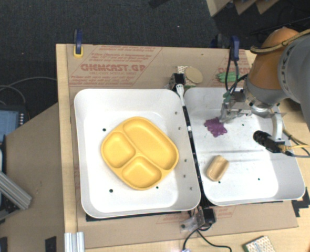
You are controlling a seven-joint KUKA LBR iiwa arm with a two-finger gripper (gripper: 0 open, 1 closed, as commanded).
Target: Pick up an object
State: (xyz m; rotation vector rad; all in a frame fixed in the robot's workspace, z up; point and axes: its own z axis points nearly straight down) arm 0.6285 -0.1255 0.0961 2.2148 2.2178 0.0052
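A small purple object [215,126] lies in the upper left part of the right bin [281,185]. A tan cylinder-shaped object [217,168] rests lower in the same bin, near its left wall. My gripper [228,113] hangs at the end of the grey arm, just above and to the right of the purple object, close over the bin floor. A yellow three-compartment plate [139,152] lies in the middle of the left bin [92,109].
The arm with its orange band [268,67] covers the right bin's upper right corner. A black cable connector [268,140] hangs over the right bin's right side. A divider with a black strip [189,135] runs between the bins.
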